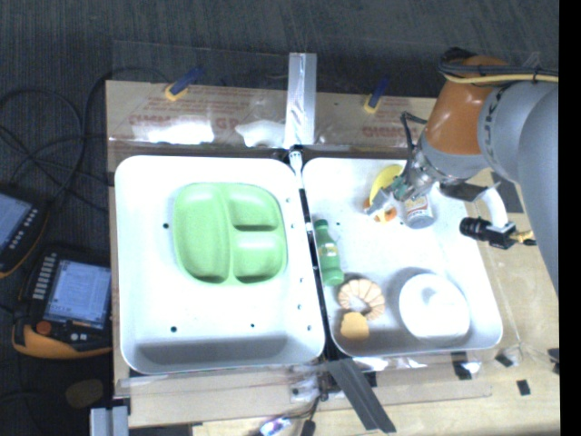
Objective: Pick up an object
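My gripper [402,192] is low in the right bin's [472,252] far part, under the orange-banded wrist. It sits right at a yellow banana-shaped toy [385,182], with a small orange piece [378,211] at its lower left. A little jar with a red band [418,213] stands just to the gripper's lower right, touching or nearly touching it. I see nothing lifted off the bin floor.
A green bottle [326,251] lies along the divider. A ribbed tan pastry toy [361,295], an orange block [354,326] and a white round bowl [432,303] fill the right bin's near part. The left bin [145,316] holds a green divided plate [230,232].
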Robot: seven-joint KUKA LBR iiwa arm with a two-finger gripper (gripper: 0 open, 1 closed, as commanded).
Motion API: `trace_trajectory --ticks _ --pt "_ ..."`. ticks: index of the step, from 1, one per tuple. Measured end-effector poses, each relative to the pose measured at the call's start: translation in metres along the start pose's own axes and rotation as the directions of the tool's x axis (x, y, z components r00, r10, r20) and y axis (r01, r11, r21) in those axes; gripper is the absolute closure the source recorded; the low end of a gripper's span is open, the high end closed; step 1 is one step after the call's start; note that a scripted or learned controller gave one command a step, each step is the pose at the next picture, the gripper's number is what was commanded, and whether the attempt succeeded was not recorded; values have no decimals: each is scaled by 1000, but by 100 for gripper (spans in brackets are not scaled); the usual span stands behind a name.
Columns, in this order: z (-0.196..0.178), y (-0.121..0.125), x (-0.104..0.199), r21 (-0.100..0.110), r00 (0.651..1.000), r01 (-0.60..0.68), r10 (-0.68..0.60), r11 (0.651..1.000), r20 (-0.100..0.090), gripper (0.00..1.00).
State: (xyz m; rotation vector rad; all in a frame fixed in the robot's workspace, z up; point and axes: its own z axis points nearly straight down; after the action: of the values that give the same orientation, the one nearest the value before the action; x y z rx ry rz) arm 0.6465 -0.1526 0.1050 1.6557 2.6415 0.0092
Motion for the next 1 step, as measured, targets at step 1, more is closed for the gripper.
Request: trace_trajectory --ticks 1 --pt "9 28 12 32 992 -125 125 992 -5 100"
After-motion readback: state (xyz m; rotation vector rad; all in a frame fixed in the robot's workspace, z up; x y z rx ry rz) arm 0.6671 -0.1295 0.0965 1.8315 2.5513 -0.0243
